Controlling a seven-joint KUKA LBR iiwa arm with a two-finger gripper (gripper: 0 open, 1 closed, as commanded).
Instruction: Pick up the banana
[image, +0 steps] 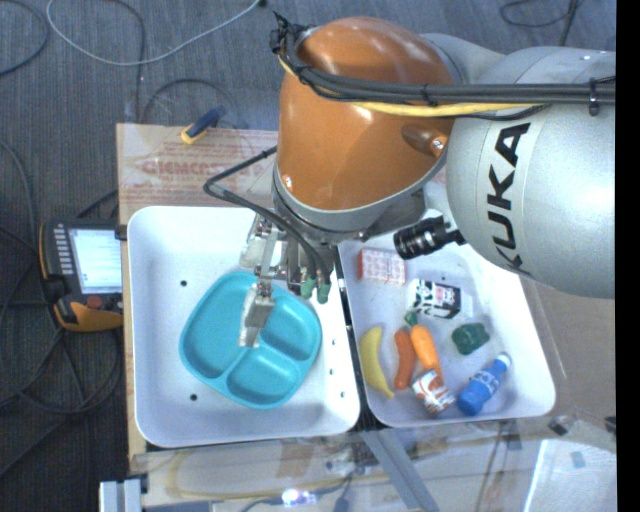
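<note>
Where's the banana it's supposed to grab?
The banana lies in the right-hand bin, against that bin's left wall, just left of two carrots. The gripper hangs over the blue plate in the other bin.

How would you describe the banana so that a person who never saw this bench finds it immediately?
Look at the right white bin, the one crowded with small items. The banana lies near that bin's left wall, towards the front edge. It is the one plain yellow, curved piece, just left of the two orange carrots, which are straighter and have green tops.
</note>
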